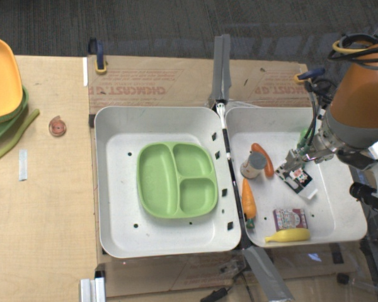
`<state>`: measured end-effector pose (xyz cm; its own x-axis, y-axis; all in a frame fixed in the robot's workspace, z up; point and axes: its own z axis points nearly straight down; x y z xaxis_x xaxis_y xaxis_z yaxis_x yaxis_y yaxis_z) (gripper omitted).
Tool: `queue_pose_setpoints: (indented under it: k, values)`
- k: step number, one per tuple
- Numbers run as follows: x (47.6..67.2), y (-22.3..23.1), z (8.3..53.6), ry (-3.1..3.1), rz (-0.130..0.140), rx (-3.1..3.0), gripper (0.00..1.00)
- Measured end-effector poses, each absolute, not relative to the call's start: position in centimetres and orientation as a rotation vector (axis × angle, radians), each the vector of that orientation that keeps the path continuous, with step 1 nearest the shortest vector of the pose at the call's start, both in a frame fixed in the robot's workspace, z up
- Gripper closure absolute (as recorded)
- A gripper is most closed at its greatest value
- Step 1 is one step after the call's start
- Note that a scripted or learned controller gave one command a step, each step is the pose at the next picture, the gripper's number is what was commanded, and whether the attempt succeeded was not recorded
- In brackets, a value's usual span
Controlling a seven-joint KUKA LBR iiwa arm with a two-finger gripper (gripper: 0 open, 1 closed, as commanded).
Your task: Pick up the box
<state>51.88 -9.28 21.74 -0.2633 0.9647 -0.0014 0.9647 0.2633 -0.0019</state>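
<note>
Your gripper (295, 163) sits right over the box (300, 180), which lies just below-right of it, grip state unclear.

Seen from above, two shallow white bins sit side by side on a wooden surface (50, 231). The left bin (113, 231) holds a green divided plate (176, 180). In the right bin (346, 228), the grey and orange arm (359, 99) reaches in from the right, its pincer (291, 167) low over a small dark box (300, 180). Nearby lie two carrots (248, 198), a grey cylinder (253, 165), a purple packet (290, 218) and a banana (288, 235). Stacked yellow and green plates (1, 93) rest far left.
</note>
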Motion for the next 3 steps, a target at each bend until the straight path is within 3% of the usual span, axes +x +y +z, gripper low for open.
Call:
queue_pose_setpoints:
  k: [1, 2, 3]
  values:
    - [47.7, -13.1, 15.4, -2.285, 0.005, -2.152, 1.0]
    - [47.7, -13.1, 15.4, -2.285, 0.005, -2.153, 0.0]
    - [47.6, -12.9, 9.0, -2.23, 0.004, -2.208, 0.0]
